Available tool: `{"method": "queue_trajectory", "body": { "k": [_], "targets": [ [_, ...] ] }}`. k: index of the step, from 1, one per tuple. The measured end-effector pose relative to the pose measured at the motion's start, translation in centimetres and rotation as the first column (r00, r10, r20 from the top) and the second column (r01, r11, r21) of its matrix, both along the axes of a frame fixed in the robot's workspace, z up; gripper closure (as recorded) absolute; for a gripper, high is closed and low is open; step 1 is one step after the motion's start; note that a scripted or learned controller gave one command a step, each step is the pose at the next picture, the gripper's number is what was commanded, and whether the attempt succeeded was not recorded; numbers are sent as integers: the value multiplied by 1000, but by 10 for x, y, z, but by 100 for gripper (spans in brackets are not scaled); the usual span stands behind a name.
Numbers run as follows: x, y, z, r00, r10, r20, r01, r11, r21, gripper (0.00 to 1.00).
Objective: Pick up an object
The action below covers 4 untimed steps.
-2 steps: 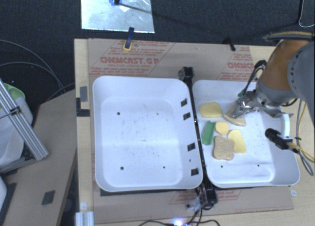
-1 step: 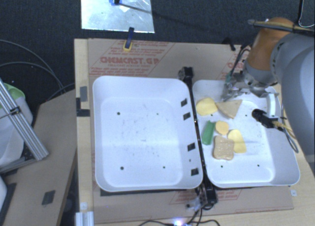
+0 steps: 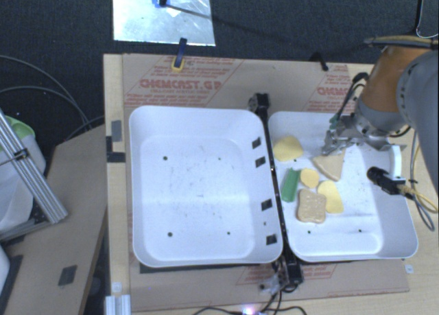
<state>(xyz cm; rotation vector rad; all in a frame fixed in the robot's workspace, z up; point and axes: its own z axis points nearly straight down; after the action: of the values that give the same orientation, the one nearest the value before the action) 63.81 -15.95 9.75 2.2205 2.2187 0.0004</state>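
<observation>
We see the right bin (image 3: 398,235) holding a wedge (image 3: 330,167), green stick (image 3: 290,184), toast (image 3: 311,206) and yellow pieces. End effector (image 3: 333,143) sits just above the wedge.

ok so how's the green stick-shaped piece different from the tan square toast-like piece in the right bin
The green stick-shaped piece is narrow and elongated, while the tan square toast-like piece is broad and blocky. The green piece is dark green and smooth-looking; the toast piece is pale brown with a speckled face. The green one lies close to the divider between the bins, the toast piece nearer the bin's middle. Both lie flat in the right white bin.
</observation>
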Motion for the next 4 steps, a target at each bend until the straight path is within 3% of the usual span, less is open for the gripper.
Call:
{"method": "queue_trajectory", "body": {
  "k": [1,2,3,4],
  "targets": [
    [-137,33,-3,1000,-1,27,1,1000,-6,100],
    [-87,124,93,1000,16,13,-16,1000,4,100],
    [-154,130,86,1000,2,-5,-2,1000,3,100],
    [-151,242,121,1000,16,2,-16,1000,7,100]
  ]
}}
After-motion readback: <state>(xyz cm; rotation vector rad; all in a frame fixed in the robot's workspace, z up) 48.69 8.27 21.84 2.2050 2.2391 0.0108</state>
